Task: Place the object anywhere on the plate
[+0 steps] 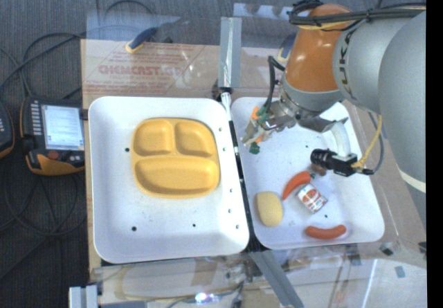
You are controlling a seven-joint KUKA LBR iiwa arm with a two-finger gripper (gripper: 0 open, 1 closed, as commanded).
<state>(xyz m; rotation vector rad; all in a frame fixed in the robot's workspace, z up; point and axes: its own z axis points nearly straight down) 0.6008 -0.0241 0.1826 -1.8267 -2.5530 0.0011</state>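
The gripper (255,135) hangs over the upper left corner of the right bin (360,230), beside the wall shared with the left bin (111,230). Something small, orange and green, sits at its fingertips; whether it is clamped or loose cannot be determined. The yellow plate (175,157) lies in the left bin, well apart, with nothing on it. A potato (270,208), carrot (296,183), can (311,198) and sausage (325,232) lie loose in the right bin, likely candidates for picking.
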